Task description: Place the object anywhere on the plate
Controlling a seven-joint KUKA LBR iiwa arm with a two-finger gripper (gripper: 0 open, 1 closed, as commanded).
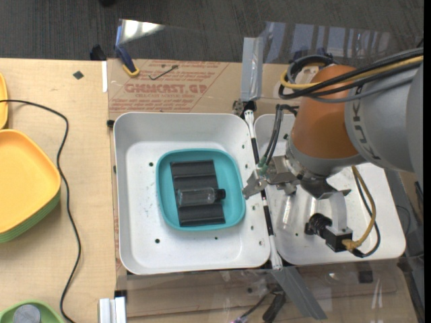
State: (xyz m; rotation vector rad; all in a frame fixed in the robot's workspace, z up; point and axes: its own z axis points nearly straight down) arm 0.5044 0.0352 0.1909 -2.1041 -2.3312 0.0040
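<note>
A teal square plate [232, 180] lies in the left white bin [135, 180]. On it rests a black ribbed block [195, 177], with a small clear tube-like piece [199, 196] lying across its lower half. My gripper [257, 182] hangs over the divider between the two bins, just off the plate's right edge and apart from the block. The grey and orange wrist [330, 126] above it hides much of the right bin.
The right white bin [384, 237] lies under the arm; a pale elongated item [285, 210] shows in it near the divider. Stacked yellow dishes [27, 180] and a black cable [67, 180] lie on the bench at left. Printed cardboard [168, 83] sits behind the bins.
</note>
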